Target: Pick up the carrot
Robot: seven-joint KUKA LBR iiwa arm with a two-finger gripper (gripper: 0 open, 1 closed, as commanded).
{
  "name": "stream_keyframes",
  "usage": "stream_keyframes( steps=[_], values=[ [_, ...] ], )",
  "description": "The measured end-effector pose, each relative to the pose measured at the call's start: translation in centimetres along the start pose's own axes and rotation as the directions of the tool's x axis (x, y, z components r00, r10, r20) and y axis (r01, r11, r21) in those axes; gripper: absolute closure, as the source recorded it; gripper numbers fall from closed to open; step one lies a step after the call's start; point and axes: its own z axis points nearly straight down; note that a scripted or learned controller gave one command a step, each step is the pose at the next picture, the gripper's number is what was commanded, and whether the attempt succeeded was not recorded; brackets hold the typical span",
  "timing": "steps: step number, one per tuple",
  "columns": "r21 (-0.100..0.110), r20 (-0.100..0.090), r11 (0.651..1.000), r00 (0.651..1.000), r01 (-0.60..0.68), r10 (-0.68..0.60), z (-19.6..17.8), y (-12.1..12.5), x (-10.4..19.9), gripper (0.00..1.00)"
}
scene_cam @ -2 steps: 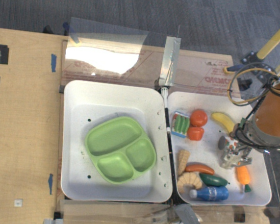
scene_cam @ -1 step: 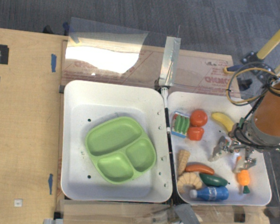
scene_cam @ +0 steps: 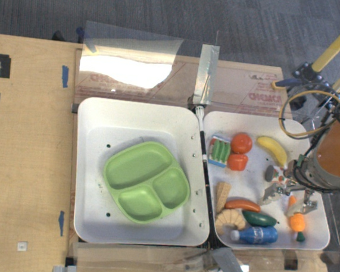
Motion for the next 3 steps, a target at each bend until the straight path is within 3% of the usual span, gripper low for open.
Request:
stream_keyframes(
  steps=[1,2,3],
  values=[
    [0.022,0.002,0.957,0.957,0.289,-0.289,-0.4,2.7,0.1,0.0],
    [0.01,0.013,0.892,0.892,0.452,-0.452,-0.1,3.0,0.2,0.0],
    [0.002,0.008,0.644,0.644,0.765,-0.765,0.0,3.8,-0.2,0.0]
  ],
)
